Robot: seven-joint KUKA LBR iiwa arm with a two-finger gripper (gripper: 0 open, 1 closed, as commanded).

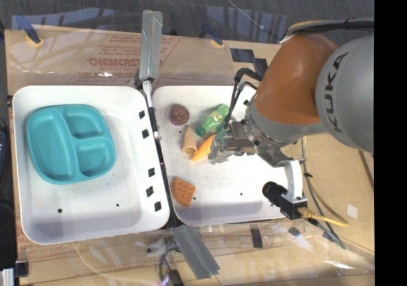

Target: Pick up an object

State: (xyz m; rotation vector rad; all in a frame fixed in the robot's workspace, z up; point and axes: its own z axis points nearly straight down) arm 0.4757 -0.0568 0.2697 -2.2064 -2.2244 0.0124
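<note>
In the right bin [222, 205] lie several small toys. An orange carrot [201, 149] lies near the middle, and my gripper [219, 149] sits low right beside its right end, touching or nearly so. A green toy [212, 121] lies just above the carrot, partly under the wrist. Left of the carrot a tan cone [189, 141] points up toward a dark purple ball [179, 114]. An orange waffle piece [184, 192] rests near the bin's front left corner. The arm's orange band and grey wrist hide the bin's right part.
The left bin [38, 215] holds a teal divided tray [70, 142]. A ridge with black clips [154, 151] separates the bins. A black fitting and a yellow cable [284, 201] hang at the right bin's front right corner. Brown cardboard [82, 56] lies behind the bins.
</note>
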